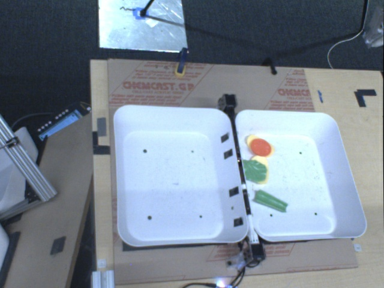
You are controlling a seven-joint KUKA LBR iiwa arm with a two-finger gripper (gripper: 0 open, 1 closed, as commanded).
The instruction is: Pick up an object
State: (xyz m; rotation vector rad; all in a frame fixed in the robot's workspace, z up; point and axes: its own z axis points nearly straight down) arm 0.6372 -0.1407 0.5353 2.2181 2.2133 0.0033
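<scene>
objects sit clustered at the right shallow white bin point(336, 161)'s left side.
you'd best target the long green flat piece point(270, 201), nearest and apart; jaw state: cannot tell.

A brown board point(240, 80) with red print lies under the bins, a yellow clip point(180, 69) at its upper edge. Upper left, a shiny metal sheet point(141, 15) lies on dark carpet. Far left, an aluminium rail point(24, 164) slants across.
</scene>
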